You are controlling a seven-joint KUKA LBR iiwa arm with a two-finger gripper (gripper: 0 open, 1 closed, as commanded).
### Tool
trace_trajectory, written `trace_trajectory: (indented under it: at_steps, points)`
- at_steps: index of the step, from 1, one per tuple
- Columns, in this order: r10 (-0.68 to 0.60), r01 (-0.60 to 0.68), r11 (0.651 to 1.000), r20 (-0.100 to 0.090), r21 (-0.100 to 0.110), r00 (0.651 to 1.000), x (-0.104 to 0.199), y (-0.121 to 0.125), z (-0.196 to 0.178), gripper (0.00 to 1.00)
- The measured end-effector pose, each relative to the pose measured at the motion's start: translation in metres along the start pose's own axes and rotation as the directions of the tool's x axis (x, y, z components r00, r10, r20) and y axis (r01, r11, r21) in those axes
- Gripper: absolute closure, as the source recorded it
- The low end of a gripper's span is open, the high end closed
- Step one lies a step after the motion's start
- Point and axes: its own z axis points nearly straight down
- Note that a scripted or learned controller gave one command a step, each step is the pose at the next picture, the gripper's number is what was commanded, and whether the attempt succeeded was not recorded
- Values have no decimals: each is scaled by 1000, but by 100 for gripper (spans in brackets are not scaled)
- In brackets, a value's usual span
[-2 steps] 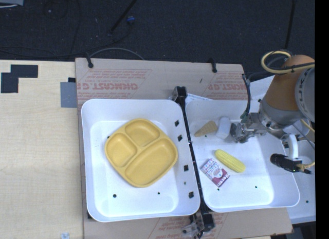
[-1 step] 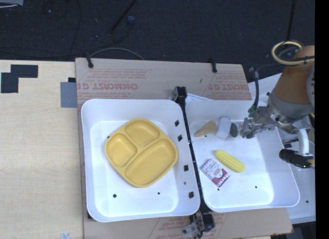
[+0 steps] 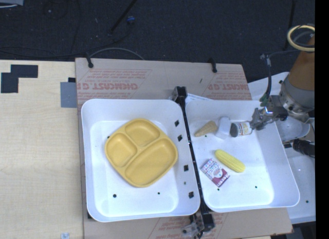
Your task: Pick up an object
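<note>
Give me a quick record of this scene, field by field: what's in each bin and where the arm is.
left bin: yellow divided plate
right bin: yellow corn toy, red packet, tan wedge, white cup, small dark bottle
arm: at the right bin's right edge
tool: beside the small dark bottle, grip unclear

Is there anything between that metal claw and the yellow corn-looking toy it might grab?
Nothing visible blocks it. The claw sits at the right bin's upper right, beside a small bottle. The yellow toy lies lower left of it on bare bin floor, the bottle off to the side of that path.
</note>
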Motion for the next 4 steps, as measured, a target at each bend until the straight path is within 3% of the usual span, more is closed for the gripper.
trace_trajectory:
  at_steps: [1, 4]
  points:
    - [-1, 1, 1000, 0, 0, 1000, -1, 1, -48, 100]
    - [-3, 3, 1000, -3, 8, 1000, 154, 28, -10, 100]
